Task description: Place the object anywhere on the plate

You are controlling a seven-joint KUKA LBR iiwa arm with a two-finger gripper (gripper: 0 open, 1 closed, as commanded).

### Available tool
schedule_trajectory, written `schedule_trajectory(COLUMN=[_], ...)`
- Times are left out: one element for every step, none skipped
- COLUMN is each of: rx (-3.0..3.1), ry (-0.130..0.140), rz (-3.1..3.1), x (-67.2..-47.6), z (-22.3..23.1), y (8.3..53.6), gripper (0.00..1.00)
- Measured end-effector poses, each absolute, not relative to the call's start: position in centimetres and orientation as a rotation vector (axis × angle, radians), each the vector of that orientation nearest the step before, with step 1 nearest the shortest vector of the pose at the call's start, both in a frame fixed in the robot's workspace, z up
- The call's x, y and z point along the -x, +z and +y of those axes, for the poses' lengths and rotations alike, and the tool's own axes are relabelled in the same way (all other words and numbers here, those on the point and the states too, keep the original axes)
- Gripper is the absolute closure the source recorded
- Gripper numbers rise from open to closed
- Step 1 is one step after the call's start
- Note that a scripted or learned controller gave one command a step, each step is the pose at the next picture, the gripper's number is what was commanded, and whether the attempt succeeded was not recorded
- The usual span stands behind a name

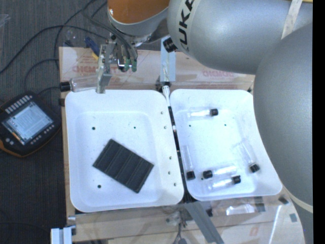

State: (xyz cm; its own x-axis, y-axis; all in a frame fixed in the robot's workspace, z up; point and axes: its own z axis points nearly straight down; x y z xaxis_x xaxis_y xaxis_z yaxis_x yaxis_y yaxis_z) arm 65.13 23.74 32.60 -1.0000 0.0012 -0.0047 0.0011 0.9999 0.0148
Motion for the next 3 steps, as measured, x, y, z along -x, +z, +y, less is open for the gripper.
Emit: schedule_trajectory(rx=[-0.003, -0.004, -0.004], ry=[0.032, 0.041, 0.049], rz=[3.135, 3.133, 3.132], x=[-65.2, -65.2, -65.3], z=[23.9, 23.9, 24.0], y=[33.6, 34.5, 35.5], gripper=[1.00, 1.00, 1.00])
